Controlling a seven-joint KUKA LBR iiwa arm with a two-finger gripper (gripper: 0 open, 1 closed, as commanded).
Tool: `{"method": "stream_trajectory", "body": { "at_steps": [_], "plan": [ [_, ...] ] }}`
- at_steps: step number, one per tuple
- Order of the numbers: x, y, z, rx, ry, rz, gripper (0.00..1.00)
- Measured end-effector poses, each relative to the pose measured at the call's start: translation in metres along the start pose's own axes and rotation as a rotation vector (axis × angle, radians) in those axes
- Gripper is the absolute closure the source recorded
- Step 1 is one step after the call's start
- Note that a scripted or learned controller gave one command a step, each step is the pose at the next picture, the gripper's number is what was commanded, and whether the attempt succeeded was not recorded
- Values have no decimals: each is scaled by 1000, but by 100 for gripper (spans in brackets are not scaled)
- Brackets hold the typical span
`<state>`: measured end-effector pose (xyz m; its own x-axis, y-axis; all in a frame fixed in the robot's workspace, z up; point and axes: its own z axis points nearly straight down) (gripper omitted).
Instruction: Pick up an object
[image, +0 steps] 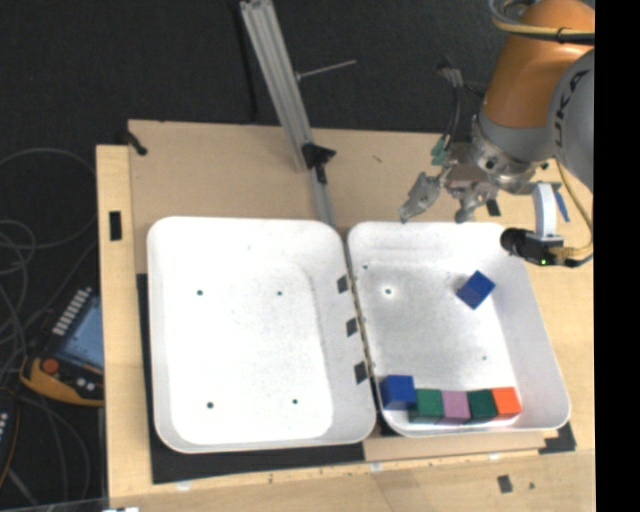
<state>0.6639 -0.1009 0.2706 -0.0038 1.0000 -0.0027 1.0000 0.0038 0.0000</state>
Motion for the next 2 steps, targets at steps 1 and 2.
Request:
{"method": "stream_trajectory", "body": {
  "at_steps": [1, 2],
  "plan": [
    [-96, -17, 87, 6, -1, 11, 0],
    [-107, -44, 143, -20, -6, 0, 0]
  ]
}}
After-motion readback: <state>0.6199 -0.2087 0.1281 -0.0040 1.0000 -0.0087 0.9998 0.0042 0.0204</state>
